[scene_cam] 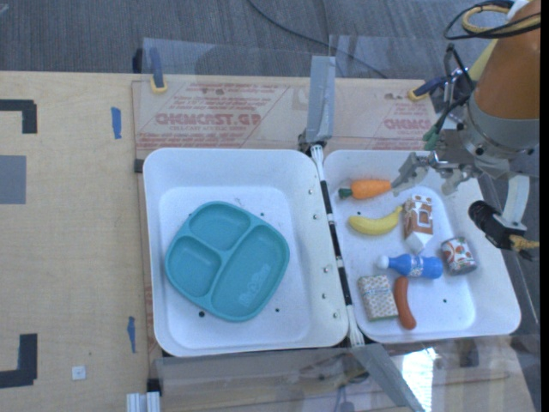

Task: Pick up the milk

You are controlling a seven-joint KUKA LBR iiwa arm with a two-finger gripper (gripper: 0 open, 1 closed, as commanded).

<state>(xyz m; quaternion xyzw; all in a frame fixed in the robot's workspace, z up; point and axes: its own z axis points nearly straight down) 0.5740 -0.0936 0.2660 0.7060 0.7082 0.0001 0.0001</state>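
Observation:
The milk is a small white carton with red-brown print, lying in the right bin just right of the banana. My gripper hangs above the bin's far part, a little beyond the carton and apart from it. Its two fingers are spread open with nothing between them. The left fingertip is close to the carrot's right end.
The right bin also holds an orange carrot, a yellow banana, a blue and white bottle, a small can, a speckled square block and a red sausage. A teal divided plate lies in the left bin.

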